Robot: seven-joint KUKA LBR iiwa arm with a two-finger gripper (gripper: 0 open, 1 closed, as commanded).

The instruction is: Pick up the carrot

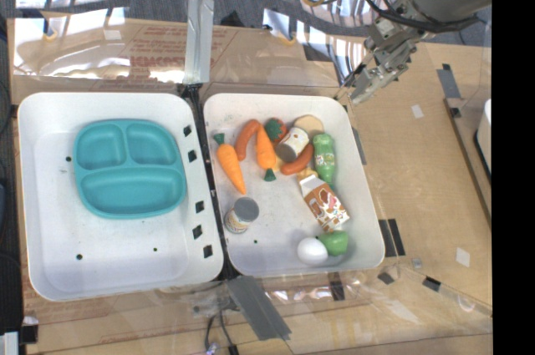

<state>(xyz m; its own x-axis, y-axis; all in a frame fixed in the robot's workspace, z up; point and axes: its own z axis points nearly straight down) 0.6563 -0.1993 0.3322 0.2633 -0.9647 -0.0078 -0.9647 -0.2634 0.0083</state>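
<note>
Two carrots lie in the right bin [368, 203]; the nearer carrot [265, 148] sits at eight o'clock from the hand [374, 78], long axis twelve-to-six, finger state untellable.

A teal plastic three-compartment plate [128, 167] lies in the left white bin [42, 261]. In the right white bin [276, 257], a small metal can [242, 214] stands near its left wall. A white egg [313, 250] touches a green vegetable [336, 242]; just above them lies a printed brown carton [324, 204].
</note>
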